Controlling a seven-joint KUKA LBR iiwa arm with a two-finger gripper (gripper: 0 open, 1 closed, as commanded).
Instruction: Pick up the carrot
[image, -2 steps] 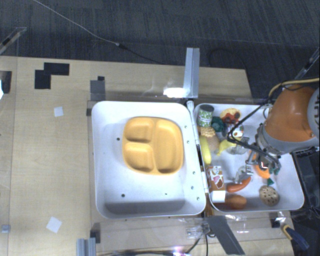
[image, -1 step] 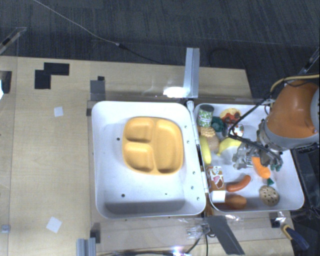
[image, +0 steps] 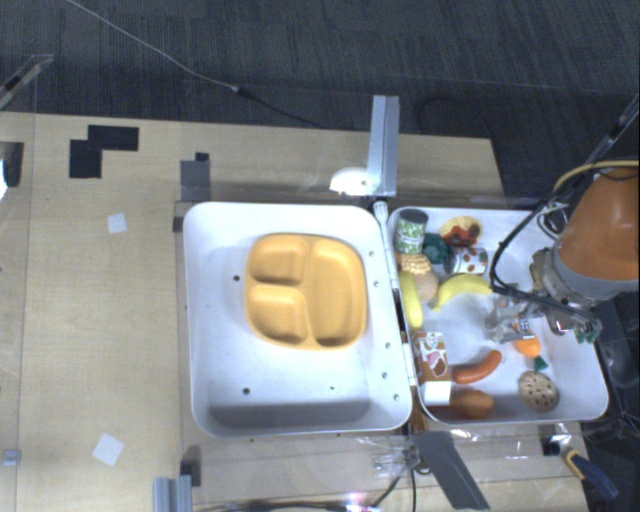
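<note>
One carrot beside end effector

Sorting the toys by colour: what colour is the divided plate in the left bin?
Yellow-orange, plain; the divided plate shows clearly in the camera view.

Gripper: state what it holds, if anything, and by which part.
Cannot be told. The gripper sits low in the right bin, right beside the carrot, but no object is visibly between its tips.

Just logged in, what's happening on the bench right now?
The arm reaches in over the right bin, its end effector down among the toy food, just above a small orange carrot. The carrot looks to be lying on the bin floor, not lifted. The left bin holds a yellow divided tray.
</note>
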